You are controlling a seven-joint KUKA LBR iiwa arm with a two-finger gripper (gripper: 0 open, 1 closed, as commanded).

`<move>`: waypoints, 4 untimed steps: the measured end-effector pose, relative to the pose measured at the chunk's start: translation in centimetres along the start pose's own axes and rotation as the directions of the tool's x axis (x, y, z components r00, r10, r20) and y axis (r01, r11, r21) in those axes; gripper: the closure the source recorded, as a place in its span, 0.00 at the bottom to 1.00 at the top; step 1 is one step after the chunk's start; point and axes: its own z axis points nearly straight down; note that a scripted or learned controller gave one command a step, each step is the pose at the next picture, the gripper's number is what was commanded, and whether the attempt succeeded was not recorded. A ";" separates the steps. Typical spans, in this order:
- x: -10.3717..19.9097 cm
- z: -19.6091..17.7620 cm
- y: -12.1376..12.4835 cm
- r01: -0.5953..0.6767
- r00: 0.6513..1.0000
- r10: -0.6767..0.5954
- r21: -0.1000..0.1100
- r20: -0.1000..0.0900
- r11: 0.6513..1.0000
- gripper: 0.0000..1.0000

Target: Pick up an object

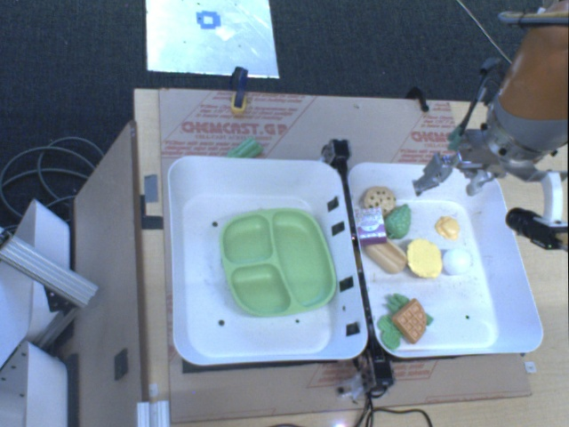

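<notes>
Toy food pieces are lying clustered in the white bin (520, 302) on the view's right, and that is where the action is sitting. Up near the far wall a chocolate-chip cookie (379, 197) is resting, with a purple carton (371, 226) just below it and a green leafy piece (398, 221) touching the carton's side. A tan bread stick (385, 255) is lying at a slant right against a round yellow piece (424, 259), and a white ball (457, 261) is sitting just beside that. A small yellow-orange piece (447, 228) is lying apart from them, a little farther back. Down at the near end, a waffle (410, 319) is resting on a bit of green.

The gripper (454, 178) is hovering over the far right corner of that bin, fingers (431, 175) spread apart and nothing between them. The small yellow-orange piece is lying nearest to it, apart from the fingertips.

Over in the other bin (182, 238), a green divided tray (276, 261) is sitting alone in the middle, well apart from the arm.
</notes>
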 end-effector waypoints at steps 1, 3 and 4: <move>-6.7 10.3 -3.6 -0.008 1.000 0.008 0.008 0.000 1.000 0.00; -7.2 18.6 6.6 0.005 1.000 -0.005 -0.010 0.003 1.000 0.00; -9.6 18.9 2.3 -0.004 1.000 0.004 0.002 0.000 1.000 0.00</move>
